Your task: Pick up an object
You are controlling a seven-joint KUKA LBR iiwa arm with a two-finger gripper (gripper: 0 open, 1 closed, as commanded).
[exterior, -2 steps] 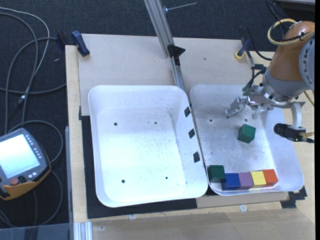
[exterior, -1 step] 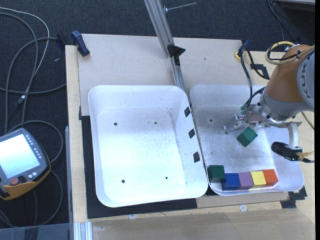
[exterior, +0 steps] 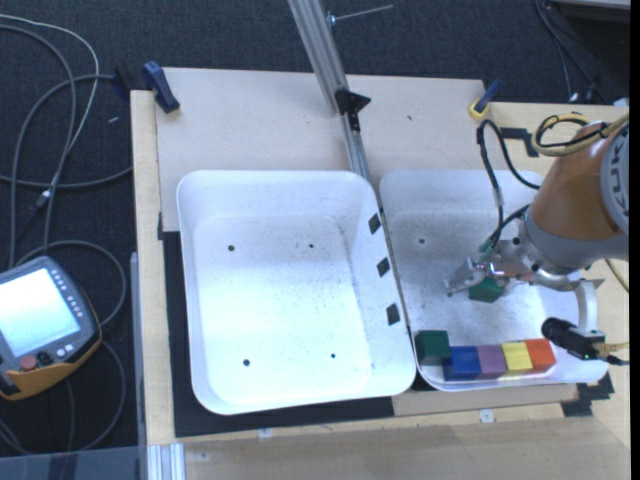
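Note:
My gripper (exterior: 478,284) is low over the middle of the right bin (exterior: 430,218), reaching in from the right. It is shut on a small green block (exterior: 488,290), which sits between a silver finger on its left and the gripper body. Along the right bin's front wall lies a row of blocks: dark green (exterior: 432,345), blue (exterior: 463,362), purple (exterior: 491,358), yellow (exterior: 516,355) and orange (exterior: 540,352). The arm's orange band (exterior: 580,193) hides the bin's right side.
The left bin (exterior: 270,288) lies beside the right one, with a ridge and black clips between them. A metal pole (exterior: 320,48) slants up from the bins' back. A teach pendant (exterior: 40,318) lies on the floor at left. Cables loop at the arm's wrist.

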